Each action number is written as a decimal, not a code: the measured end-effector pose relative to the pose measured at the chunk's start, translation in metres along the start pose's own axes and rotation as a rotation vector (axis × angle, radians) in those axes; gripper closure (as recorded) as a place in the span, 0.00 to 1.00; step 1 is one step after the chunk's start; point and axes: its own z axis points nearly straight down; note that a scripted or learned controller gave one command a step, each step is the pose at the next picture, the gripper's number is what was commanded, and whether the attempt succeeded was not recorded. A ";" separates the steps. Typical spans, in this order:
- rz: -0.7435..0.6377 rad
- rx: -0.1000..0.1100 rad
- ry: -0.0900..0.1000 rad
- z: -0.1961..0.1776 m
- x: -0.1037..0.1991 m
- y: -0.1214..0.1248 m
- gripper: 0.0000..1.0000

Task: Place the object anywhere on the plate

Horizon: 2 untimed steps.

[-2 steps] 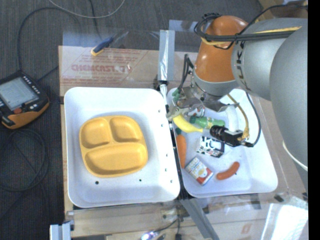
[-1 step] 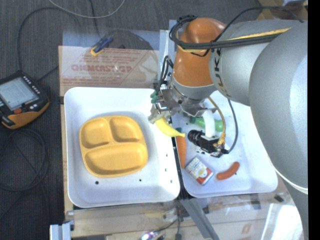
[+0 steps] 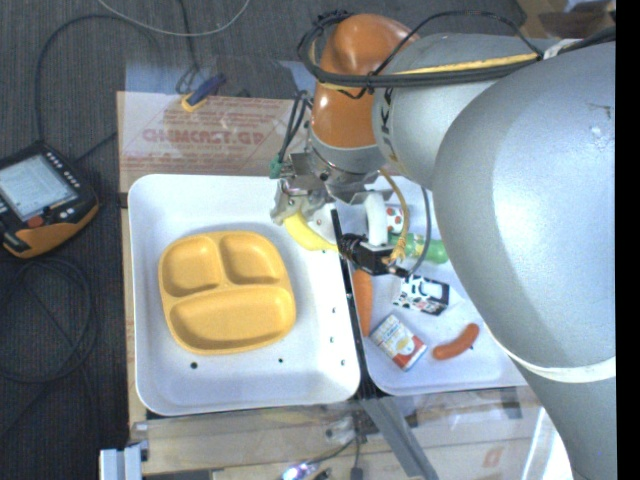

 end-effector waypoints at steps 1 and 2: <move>-0.068 -0.002 -0.004 0.038 -0.001 0.039 1.00; -0.254 0.011 0.005 0.094 0.004 0.038 1.00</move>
